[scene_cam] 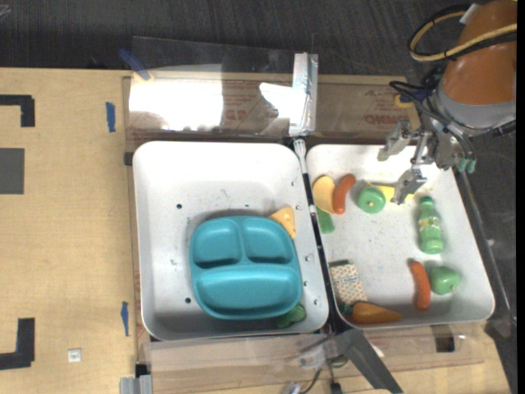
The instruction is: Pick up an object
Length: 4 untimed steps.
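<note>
**Claw poised over the right bin, nothing gripped yet**

In the left bin (pixel 156 220) a teal divided tray (pixel 244 267) lies face down or flat across the middle, with a yellow wedge (pixel 284 218) just at its upper right corner. None of this seems to be the target.

In the right bin (pixel 472 298), near the dividing wall, a yellow piece (pixel 325 191) and an orange-red piece (pixel 343 194) lie side by side. Next comes a small green round fruit (pixel 370 199), just left of the claw (pixel 408 189). The claw hangs over the bin's upper part with its fingers apart and nothing between them, so the step in hand looks like the approach before the grasp.

The nearest candidates are the green fruit, which has no clear long axis, and the green bottle-like toy (pixel 428 225) just below and right of the claw. That toy's long axis runs up and down the view, roughly parallel to the bin's right wall; which end is its top I cannot tell. To take it, the claw would likely need to shift right and down, close across the short width, then lift.

Lower in the bin lie a red-orange sausage shape (pixel 421 285) and a green apple-like piece (pixel 445 281), touching or nearly so.
</note>
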{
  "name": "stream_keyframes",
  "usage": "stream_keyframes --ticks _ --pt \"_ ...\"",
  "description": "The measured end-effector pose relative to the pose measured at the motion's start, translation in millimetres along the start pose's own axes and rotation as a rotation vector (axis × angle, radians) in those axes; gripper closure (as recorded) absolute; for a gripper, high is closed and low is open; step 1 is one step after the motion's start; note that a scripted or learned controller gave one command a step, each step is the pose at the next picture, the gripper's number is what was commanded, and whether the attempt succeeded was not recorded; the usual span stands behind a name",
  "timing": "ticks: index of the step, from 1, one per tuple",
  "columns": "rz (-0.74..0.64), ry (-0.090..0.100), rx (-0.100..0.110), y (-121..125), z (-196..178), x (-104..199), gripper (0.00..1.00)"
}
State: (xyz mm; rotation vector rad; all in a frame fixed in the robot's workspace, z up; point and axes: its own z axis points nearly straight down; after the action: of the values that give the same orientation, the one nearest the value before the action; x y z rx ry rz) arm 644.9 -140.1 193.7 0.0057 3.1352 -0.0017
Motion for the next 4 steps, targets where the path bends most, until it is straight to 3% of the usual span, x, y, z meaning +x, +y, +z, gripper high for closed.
stream_keyframes --ticks 1,2,3,4 --pt "-0.176 -0.004 0.000 8.6 95.4 -16.3 0.00" --pt "-0.287 -0.002 -0.002 43.5 105.4 -20.2 0.00" --pt "-0.471 -0.006 0.002 42.4 104.5 -24.0 0.00" --pt "-0.531 -0.004 0.000 31.4 104.1 15.8 0.00"
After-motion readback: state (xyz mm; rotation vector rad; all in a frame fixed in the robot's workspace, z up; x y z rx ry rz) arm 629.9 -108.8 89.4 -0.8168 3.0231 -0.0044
